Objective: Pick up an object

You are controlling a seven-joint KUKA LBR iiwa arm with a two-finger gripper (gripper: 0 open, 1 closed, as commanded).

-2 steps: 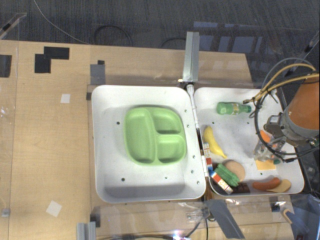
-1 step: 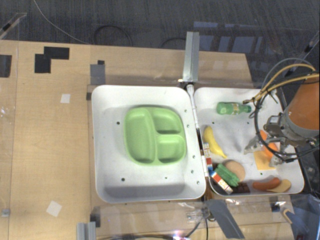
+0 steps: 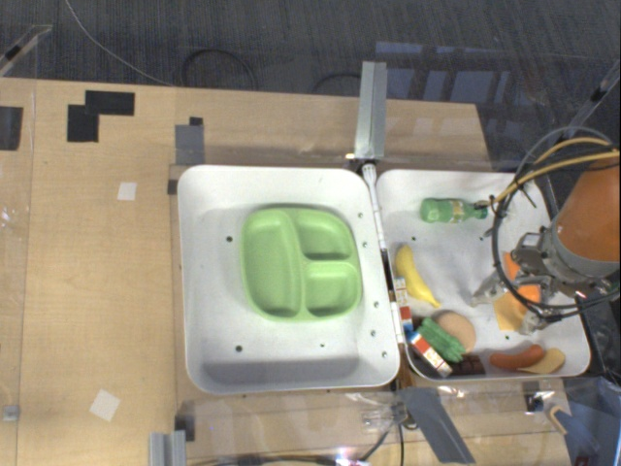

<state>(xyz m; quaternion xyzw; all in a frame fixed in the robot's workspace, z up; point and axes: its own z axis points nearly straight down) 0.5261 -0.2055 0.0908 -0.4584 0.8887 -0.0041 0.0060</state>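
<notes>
My gripper (image 3: 521, 289) hangs low over the right side of the right bin (image 3: 441, 250), under the orange band of the arm (image 3: 592, 223). Directly beneath it lie a small orange object (image 3: 527, 295) and a yellow-orange wedge (image 3: 508, 312), partly hidden by the gripper body. Whether either is between the fingers is hidden. Elsewhere in that bin lie a green bottle (image 3: 448, 210) at the back, a banana (image 3: 414, 276) on the left, a tan round object (image 3: 456, 328), a green block (image 3: 441, 341) and a reddish sausage (image 3: 519, 359) at the front.
The left bin (image 3: 209, 260) holds a light green divided plate (image 3: 301, 262). Small red, blue and white pieces (image 3: 425, 350) crowd the right bin's front left corner. Yellow and black cables (image 3: 543, 158) loop above the arm. A metal post (image 3: 371, 105) stands behind the bins' divide.
</notes>
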